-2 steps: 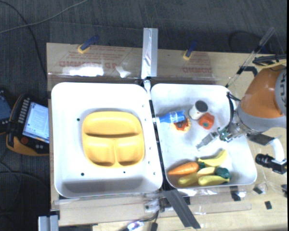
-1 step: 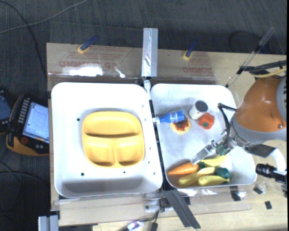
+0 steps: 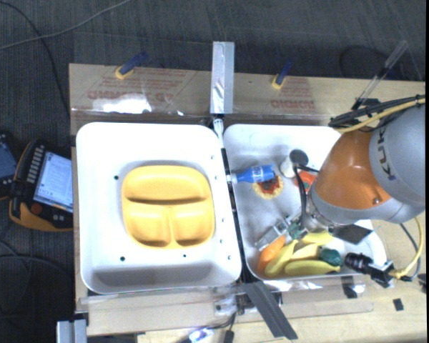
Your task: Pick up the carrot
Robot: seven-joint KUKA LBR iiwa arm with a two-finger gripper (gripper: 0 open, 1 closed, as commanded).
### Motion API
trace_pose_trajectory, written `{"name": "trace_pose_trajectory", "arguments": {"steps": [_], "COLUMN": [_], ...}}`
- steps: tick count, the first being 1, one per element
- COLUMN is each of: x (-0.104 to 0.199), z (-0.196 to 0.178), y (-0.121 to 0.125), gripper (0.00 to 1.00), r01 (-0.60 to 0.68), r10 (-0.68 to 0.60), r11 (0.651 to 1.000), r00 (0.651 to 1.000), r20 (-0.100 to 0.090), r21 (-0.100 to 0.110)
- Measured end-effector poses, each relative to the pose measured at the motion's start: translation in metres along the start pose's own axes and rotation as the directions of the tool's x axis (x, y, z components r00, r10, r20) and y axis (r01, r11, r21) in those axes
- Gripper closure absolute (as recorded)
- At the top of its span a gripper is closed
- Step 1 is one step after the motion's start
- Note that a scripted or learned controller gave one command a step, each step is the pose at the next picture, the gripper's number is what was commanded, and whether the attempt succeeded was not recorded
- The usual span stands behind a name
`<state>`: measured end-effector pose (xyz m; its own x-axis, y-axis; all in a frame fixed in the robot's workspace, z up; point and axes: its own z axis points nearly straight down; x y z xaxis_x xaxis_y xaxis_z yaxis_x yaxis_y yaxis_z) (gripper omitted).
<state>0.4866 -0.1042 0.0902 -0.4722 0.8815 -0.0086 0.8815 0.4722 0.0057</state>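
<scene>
Table: a wooden board under both bins, with printed sheets taped along its far edge and two yellow-and-blue clips there.
Arm: grey, with an orange band, entering from the right and bent down over the right bin.
Left bin: white and shallow, with a yellow divided tray resting in its middle.
Right bin: white, just beside the left bin, carrying a cluster of small items.
End effector: low in the right bin, just above the bananas and carrot; I cannot tell how far apart its fingers are, or whether anything sits between them.
Bananas: yellow, lying near the front wall of the right bin, touching the carrot.
Carrot: orange, in the front left part of the right bin, lying on the bin floor against the left end of the bananas, just beside the end effector.
Blue bottle: lying on its side near the bin's left wall.
</scene>
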Motion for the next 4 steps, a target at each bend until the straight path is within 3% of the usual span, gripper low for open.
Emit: {"name": "trace_pose_trajectory", "arguments": {"steps": [1,2,3,4], "x": [-0.003,0.044,0.044,0.01], "z": [-0.013,-0.093,-0.093,-0.332], "y": [0.007,0.021,0.021,0.007], "gripper": [1.0,1.0,0.0,0.0], "r01": [-0.001,-0.116,-0.116,0.083], "r10": [0.001,0.116,0.116,-0.083], "r11": [1.0,0.993,0.993,0.997], "r00": [1.0,0.993,0.993,0.997], "r20": [0.012,-0.008,-0.008,-0.003], "r21": [-0.019,0.009,0.009,0.004]}}
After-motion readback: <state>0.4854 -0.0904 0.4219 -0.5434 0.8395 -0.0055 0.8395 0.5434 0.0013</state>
